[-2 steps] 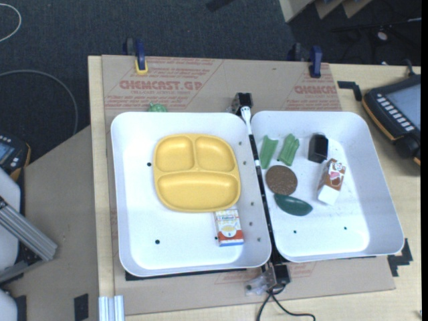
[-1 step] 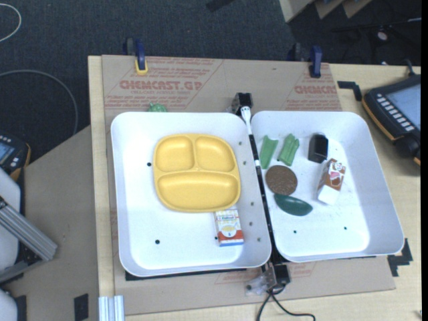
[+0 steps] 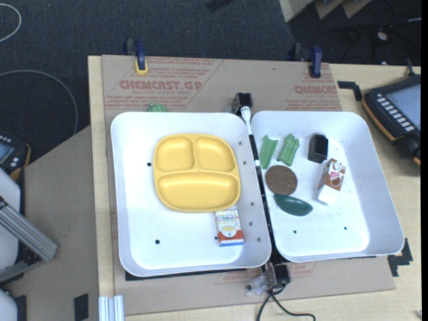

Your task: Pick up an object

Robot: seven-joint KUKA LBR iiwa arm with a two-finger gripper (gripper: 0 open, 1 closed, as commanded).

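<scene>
Tabletop (image 3: 100, 179): two white bins.
Left bin (image 3: 130, 199): yellow plate (image 3: 196, 172), small carton (image 3: 229, 227).
Carton: probably light, stiff; grip its long sides.
End effector: cannot tell.

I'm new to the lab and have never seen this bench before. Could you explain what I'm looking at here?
This is one camera fixed above a bench, looking down at a slant. Two shallow white bins sit side by side. The left bin holds a yellow divided plate and a small carton. The right bin holds two green pieces, a brown disc, a dark green item, a black block and a red and white carton. A robot arm is meant to pick one up; nothing is being held here.
</scene>
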